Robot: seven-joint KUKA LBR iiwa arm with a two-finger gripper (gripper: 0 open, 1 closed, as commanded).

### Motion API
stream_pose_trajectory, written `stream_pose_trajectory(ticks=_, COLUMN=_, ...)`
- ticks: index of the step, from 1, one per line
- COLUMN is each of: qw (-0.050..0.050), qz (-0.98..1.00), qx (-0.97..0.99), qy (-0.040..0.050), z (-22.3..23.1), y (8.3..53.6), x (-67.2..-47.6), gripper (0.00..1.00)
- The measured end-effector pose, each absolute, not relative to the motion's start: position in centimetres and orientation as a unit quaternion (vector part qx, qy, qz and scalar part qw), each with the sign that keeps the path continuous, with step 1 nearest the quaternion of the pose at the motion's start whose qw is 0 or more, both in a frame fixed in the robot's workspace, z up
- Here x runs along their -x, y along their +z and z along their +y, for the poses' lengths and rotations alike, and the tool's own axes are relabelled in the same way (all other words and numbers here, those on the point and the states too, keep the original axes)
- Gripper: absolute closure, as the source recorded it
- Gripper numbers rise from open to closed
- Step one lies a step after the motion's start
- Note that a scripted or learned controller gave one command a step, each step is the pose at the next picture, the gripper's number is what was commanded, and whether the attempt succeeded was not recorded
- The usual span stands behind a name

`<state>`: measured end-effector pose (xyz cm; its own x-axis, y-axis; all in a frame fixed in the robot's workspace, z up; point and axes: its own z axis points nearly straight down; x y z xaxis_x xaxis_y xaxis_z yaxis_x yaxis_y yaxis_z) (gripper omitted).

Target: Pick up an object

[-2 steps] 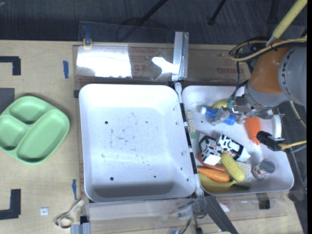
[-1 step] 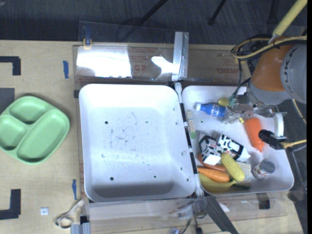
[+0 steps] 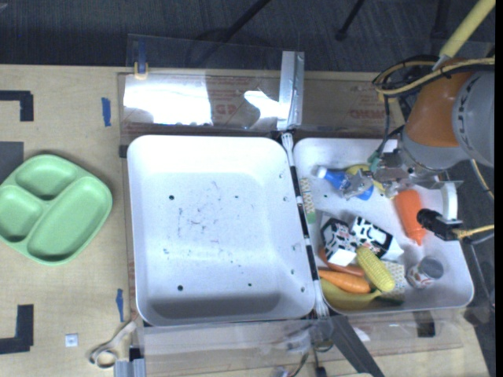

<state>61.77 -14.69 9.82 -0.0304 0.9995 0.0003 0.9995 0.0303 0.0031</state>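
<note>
1. Nearest the camera, along the near wall of the right bin [image 3: 460, 289]: a banana [image 3: 354, 298], long axis running left to right, curving up at its left end.
2. Just above it, an orange carrot [image 3: 346, 280], lying roughly left to right, tilted slightly down toward the right.
3. Across both, a yellow corn cob [image 3: 375, 267], long axis diagonal, upper-left to lower-right.
4. Beside the corn, a black-and-white patterned item [image 3: 355, 238]; near the bin's near right corner, a small greyish cup-like piece [image 3: 428, 272].
5. Farther right, an orange cylinder [image 3: 409, 214], long axis nearly vertical in the view, leaning a little.
6. At the far end, a blue-and-white object [image 3: 334, 179], pointing left to right, touching or just beside the gripper [image 3: 363, 185].
7. Gripper low over the far part of the right bin; opening and any hold: cannot tell, too cluttered and blurred.
8. Left bin [image 3: 212, 226] just beside the right one; green divided plate [image 3: 51, 206] well apart on the bench at left.
</note>
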Motion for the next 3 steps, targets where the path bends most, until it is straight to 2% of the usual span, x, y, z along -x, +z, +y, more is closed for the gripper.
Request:
stream_pose_trajectory(ticks=1, qw=-0.005, qz=0.762, qx=-0.648, qy=-0.0053, z=-14.3, y=8.7, x=-63.3, gripper=0.00)
stream_pose_trajectory(ticks=2, qw=0.001, qz=0.762, qx=-0.647, qy=-0.0003, z=-14.2, y=9.8, x=-63.6, gripper=1.00)
stream_pose_trajectory(ticks=3, qw=0.001, qz=0.762, qx=-0.647, qy=-0.0002, z=-14.2, y=9.8, x=-63.6, gripper=0.00)
